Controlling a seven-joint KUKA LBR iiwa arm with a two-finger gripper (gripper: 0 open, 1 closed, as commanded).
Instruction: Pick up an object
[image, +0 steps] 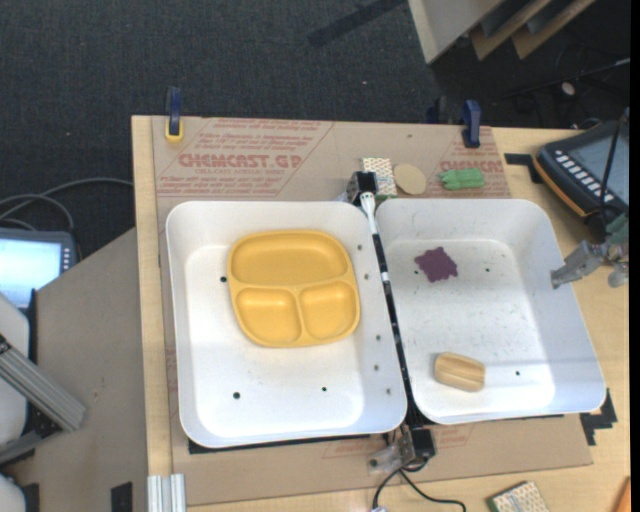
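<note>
In the right bin (560, 330) lie two loose objects: a small purple, ragged-edged piece (436, 264) toward the back and a tan, bun-like block (459, 372) near the front. A yellow three-compartment plate (294, 286) rests in the left bin (200, 380). My gripper (572, 270) reaches in at the far right, over the right bin's right rim, well away from both loose objects. It is small and partly cut off by the frame edge.
Behind the bins on the cardboard lie a green object (462, 180) and a round tan disc (410, 179). Blue clamps (470, 112) pin the board's back edge. A tablet-like device (590, 168) sits at the back right.
</note>
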